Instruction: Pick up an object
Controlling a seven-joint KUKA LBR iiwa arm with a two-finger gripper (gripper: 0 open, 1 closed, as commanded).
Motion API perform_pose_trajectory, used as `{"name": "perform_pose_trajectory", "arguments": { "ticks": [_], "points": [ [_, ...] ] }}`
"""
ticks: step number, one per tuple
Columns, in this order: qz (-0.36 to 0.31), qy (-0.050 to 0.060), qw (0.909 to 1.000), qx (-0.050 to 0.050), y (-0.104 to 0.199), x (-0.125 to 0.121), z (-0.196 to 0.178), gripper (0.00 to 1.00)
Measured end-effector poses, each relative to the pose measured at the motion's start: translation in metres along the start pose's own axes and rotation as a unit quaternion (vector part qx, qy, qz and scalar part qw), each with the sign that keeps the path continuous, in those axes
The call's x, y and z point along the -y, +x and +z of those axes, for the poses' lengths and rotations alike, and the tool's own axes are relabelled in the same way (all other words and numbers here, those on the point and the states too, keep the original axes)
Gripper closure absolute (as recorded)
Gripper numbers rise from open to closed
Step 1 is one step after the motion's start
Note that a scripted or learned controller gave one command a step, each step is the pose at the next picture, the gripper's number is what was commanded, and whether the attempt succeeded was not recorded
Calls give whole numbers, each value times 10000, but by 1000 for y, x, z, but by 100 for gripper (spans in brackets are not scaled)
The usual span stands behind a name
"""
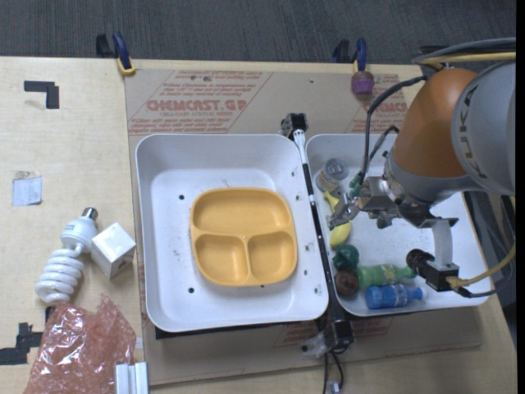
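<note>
I reached in from the right, my grey arm [484, 130] with its orange band bent over the right bin [472, 298]. My jaws [344, 212] hung low over that bin's left side, close to the wall it shares with the left bin [164, 220]. Whether they were spread or pressed together I could not tell; the metal tips blurred into the clutter below them, and I saw nothing clearly held between them.

The things I might have picked lay beneath and just beside me. A yellow piece [340, 234] sat directly under my jaws, touching or nearly touching them. Below it was a dark green rounded object [345, 257], then a dark brown ball [346, 281] near the bin's front corner. A green bottle [385, 272] lay on its side to the right of those, with a blue bottle [394, 295] just in front of it, also lying flat. A small grey round thing [335, 169] rested toward the back of the bin, beyond my jaws.

In the left bin a yellow divided tray [244, 236] lay flat in the middle, its three compartments facing up.

On the table [66, 138] to the left were a white spiral light bulb [64, 265], a small white cube [113, 249] touching it, and crumpled reddish plastic wrap [78, 347] near the front edge.
</note>
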State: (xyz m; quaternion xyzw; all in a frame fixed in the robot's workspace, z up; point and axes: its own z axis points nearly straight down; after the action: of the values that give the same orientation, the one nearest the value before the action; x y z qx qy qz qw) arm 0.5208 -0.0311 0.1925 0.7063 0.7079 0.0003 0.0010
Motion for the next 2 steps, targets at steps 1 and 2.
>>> {"name": "perform_pose_trajectory", "arguments": {
  "ticks": [1,2],
  "points": [
    [0,0,10000,0,0,0,0,0],
    [0,0,10000,0,0,0,0,0]
  ]
}}
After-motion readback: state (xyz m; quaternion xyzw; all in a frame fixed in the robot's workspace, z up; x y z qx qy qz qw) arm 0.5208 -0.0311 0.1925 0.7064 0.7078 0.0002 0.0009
